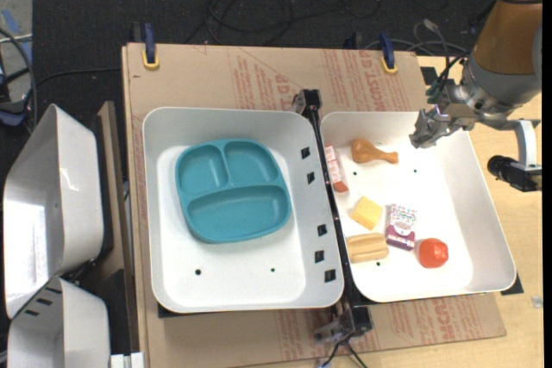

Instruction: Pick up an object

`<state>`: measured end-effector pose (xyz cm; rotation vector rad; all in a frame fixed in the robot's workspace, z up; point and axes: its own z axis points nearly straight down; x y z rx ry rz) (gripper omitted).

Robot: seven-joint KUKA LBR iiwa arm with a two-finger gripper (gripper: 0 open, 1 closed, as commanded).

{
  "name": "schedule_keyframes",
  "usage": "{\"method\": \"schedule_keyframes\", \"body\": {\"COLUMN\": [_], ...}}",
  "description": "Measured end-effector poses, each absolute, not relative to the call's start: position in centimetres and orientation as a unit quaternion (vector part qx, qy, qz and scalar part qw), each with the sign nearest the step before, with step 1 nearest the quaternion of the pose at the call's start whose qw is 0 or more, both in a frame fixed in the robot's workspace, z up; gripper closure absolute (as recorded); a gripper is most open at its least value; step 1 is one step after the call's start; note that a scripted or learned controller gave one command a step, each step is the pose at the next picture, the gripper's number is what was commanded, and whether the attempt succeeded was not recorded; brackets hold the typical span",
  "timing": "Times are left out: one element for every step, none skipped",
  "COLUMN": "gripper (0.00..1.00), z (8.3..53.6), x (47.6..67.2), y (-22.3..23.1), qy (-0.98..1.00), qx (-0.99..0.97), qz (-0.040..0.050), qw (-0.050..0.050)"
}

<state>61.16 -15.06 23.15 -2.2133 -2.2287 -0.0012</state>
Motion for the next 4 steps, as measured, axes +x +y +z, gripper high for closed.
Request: {"method": "schedule_keyframes", "body": {"gripper": [1.0,1.0,1.0,1.0], "z": [24.1,24.2,24.9,25.2], "x": [59.5,58.1,56.2,54.4], "y": [-10.3,-4.2,0.9,5.8], "qy": [-0.71,-0.71,-0.71,-0.71], "qx": [-0.704,-0.704,-0.704,-0.704], "qz": [-0.0004,-0.0002,-0.0001,0.0002], "qw": [0.001,0.001,0.001,0.001]}}
